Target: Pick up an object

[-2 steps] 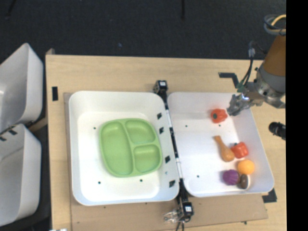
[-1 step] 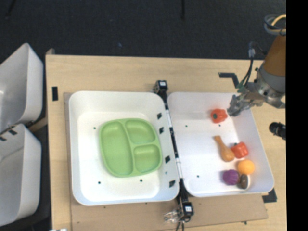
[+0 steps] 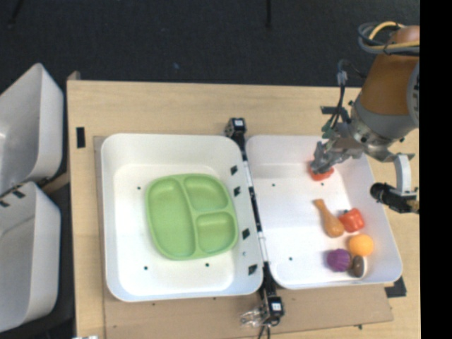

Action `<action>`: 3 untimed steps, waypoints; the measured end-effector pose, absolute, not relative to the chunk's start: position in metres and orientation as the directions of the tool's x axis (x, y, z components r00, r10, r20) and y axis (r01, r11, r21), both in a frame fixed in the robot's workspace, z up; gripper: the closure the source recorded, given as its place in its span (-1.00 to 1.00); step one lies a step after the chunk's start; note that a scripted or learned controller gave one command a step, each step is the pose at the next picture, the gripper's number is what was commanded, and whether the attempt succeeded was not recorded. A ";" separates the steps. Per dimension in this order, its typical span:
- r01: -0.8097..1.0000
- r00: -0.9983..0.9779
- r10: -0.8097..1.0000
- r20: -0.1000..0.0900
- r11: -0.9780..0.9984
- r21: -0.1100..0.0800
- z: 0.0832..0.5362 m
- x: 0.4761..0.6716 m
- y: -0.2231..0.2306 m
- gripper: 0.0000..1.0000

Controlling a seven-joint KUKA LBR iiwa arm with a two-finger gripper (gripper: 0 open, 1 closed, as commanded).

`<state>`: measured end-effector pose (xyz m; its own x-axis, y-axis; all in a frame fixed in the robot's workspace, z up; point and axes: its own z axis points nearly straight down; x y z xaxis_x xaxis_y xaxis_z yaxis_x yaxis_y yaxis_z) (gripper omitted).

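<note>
Arm (image 3: 385,90) low, gripper (image 3: 323,162) over red obj (image 3: 321,174)

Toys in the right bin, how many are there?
6. A red toy sits under the gripper near the far edge. Squash, red pepper, orange, purple one and brown one cluster near the front right corner.

My pincer (image 3: 326,158) looks like dull grey metal, and the band above my wrist is smooth, faintly shiny orange. Both white bins (image 3: 120,274) seem to be smooth plastic with a soft sheen. The green divided plate (image 3: 191,215) looks like matt plastic. The tabletop (image 3: 176,104) is pale wood, flat and unpolished. The small toy foods (image 3: 351,221) look glossy.
</note>
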<state>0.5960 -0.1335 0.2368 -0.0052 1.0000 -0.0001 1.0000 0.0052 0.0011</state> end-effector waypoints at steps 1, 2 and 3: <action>1.000 -0.004 1.000 0.000 0.004 0.000 0.236 0.578 -0.075 1.00; 1.000 -0.006 1.000 0.000 0.006 -0.001 0.231 0.573 -0.022 1.00; 1.000 -0.006 1.000 0.001 0.006 -0.001 0.226 0.563 0.029 1.00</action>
<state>0.5634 0.0288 0.2259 -0.0063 1.0000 0.0009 1.0000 0.0063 -0.0014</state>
